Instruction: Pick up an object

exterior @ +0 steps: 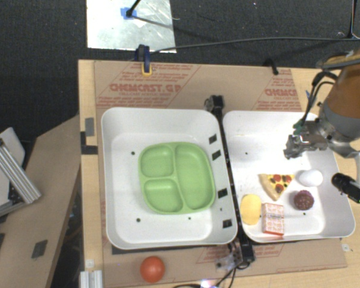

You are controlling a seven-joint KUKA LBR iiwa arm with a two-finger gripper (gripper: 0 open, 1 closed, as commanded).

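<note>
Pizza slice (276, 184), white egg (310, 177), brown ball (303, 200) just below gripper (295, 145).

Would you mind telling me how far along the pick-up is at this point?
Nothing looks picked yet: the pizza slice, egg, dark ball, yellow piece and small box all lie in the right bin. The pincer sits above that bin, behind the items. Descending, grasping and lifting one remain.

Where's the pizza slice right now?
The pizza slice lies in the right bin, near its front, left of the white egg and above the red carton.
</note>
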